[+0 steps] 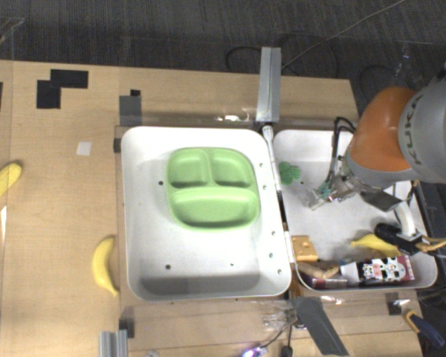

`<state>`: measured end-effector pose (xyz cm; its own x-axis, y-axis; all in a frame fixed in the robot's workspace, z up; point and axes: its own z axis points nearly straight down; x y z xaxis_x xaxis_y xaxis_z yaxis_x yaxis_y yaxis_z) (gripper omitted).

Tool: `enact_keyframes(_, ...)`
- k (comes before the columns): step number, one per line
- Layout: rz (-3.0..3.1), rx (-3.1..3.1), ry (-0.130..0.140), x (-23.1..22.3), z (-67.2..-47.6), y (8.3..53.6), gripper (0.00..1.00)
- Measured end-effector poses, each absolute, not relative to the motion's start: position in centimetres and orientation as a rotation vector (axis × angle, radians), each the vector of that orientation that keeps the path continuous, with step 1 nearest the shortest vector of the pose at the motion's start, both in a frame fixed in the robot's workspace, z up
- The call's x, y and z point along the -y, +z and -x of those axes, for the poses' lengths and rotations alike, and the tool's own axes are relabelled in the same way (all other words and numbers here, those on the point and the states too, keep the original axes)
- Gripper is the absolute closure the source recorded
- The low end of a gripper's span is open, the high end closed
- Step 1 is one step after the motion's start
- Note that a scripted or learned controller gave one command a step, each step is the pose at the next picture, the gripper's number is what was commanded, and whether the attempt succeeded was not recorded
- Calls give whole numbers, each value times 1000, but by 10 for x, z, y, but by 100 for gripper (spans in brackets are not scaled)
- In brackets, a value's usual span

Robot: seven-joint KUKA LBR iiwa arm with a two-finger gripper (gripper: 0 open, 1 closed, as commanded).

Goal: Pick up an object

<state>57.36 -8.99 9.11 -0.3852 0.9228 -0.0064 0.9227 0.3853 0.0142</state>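
The gripper (321, 194) hovers low in the right bin (312, 143); jaw state cannot be determined. Approach step, judged: the green object (289, 173) lies just beyond the jaws, leftward, requiring alignment and descent before closing.

A yellow banana (104, 265) and a corn cob (1, 184) lie on the bench (52, 229).
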Motion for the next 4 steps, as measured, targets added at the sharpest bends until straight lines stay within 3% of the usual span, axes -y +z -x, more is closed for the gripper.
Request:
enact_keyframes(1,-1504,-2752,5,95,-545,169,100)
enact_keyframes(2,-1811,-2556,11,103,-524,92,100)
enact_keyframes(3,-1810,-2551,9,105,-524,93,0)
enact_keyframes(4,-1905,-2481,12,126,-595,90,0)
